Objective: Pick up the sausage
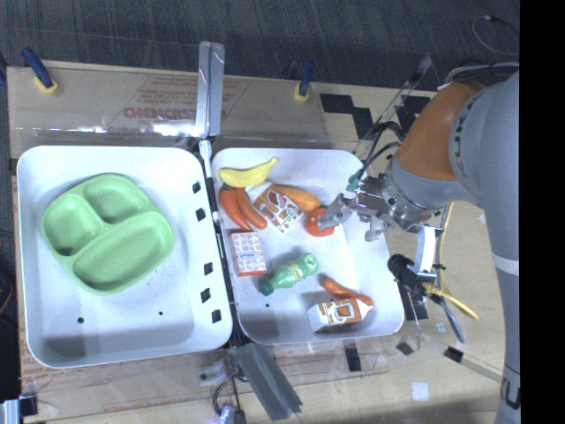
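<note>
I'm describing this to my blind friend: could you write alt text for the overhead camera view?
A grey robot arm reaches from the right, its gripper by a red tomato in the right bin, among toy foods: banana, sausage, green bottle. The left bin holds a green divided plate.

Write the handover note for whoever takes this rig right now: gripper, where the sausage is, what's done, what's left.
Gripper: low in the right bin, at the tomato; nothing visible between its fingers.
Sausage: lying at the right bin's left side, below the banana, beside a small printed box. Gripper is apart from it, to its right.
Done: arm is inside the right bin.
Left: move left to the sausage, grasp it, lift it.
Left bin holds the green divided plate.
</note>
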Tool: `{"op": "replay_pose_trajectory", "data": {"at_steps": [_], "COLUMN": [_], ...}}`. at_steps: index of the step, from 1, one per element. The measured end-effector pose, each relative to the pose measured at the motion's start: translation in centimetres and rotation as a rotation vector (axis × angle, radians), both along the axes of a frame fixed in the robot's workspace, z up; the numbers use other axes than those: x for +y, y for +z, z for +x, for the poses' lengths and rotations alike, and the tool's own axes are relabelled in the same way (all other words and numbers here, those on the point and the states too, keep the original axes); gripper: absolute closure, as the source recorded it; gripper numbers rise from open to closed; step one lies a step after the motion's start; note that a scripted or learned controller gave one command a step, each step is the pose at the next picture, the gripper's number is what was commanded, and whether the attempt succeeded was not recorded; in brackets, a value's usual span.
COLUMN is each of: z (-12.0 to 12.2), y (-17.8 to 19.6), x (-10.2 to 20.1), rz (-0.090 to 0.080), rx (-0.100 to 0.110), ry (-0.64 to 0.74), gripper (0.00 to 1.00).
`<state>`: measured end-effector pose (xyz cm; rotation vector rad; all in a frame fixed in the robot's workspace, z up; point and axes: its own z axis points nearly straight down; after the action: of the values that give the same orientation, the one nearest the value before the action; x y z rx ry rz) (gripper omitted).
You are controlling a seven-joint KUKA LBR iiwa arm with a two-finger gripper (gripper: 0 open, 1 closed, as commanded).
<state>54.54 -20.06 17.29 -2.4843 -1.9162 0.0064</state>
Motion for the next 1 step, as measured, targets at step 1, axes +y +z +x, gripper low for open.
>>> {"op": "replay_pose_trajectory", "data": {"at_steps": [1], "z": [-5.18], "y": [-6.93], "x": [-0.6], "rz": [-0.009], "rx": [-0.028], "ry": [0.103], "gripper": [0.0]}}
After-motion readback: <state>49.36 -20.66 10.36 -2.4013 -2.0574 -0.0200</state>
